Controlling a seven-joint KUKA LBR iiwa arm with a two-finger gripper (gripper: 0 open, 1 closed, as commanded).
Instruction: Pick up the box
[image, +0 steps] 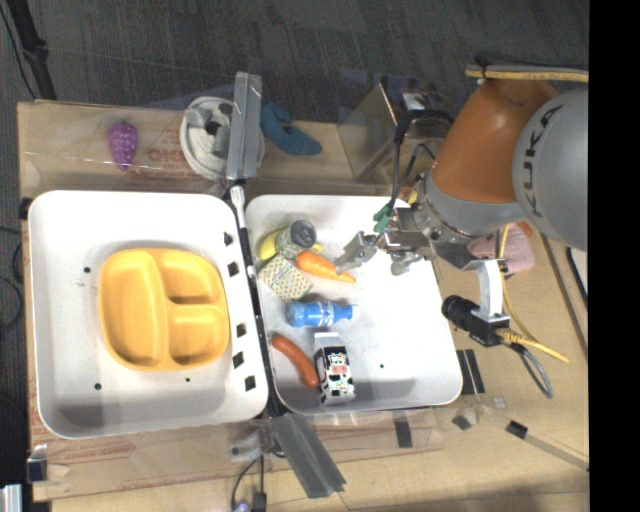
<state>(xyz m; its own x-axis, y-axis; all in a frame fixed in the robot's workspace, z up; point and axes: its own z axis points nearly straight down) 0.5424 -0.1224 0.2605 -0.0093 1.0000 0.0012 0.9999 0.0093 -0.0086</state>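
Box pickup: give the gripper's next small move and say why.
Probably shift toward the bin's near edge, then descend. The gripper hovers by the carrot, while the box lies beyond the bottle, beside the sausage, with nothing between the fingers.

A robotics lab; a grey-and-orange industrial arm (520, 150) reaches over two shallow white plastic bins (60, 300) on a taped wooden counter (520, 470); loose cables nearby.

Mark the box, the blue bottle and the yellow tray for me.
box (336, 373): camera view, on its printed top face.
blue bottle (318, 314): camera view, mid-body.
yellow tray (163, 306): camera view, on the ridge between its compartments.
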